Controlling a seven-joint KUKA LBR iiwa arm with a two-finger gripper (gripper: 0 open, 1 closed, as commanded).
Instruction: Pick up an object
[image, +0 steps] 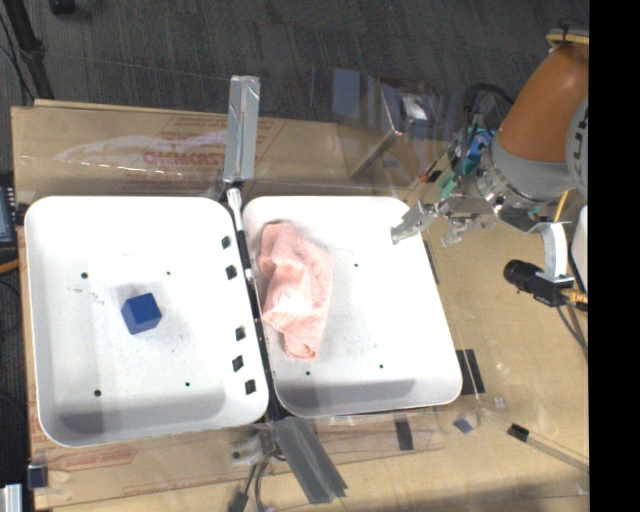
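The surface (500, 340) is flat, light brown board, with clear plastic sheeting lying across its far side. On it sit two shallow white bins with smooth walls and rounded corners. The left bin (60, 400) and the right bin (420, 360) touch along their inner sides, where small black clips run in a row.

The arm (545, 110) is round and smooth, orange on top and grey lower down. It comes in from the right, above the right bin's far right corner.

A pink cloth (293, 287) lies in the right bin, close to its left wall. It is soft, crumpled and full of folds. Its long side runs from the far end of the bin toward the near end.

The end effector (428, 222) is thin grey metal. It hangs over the far right corner of the right bin, well apart from the cloth. Its two fingers are spread apart and nothing is between them.

A small blue cube (141, 312) with hard flat sides sits in the left bin, left of the middle.
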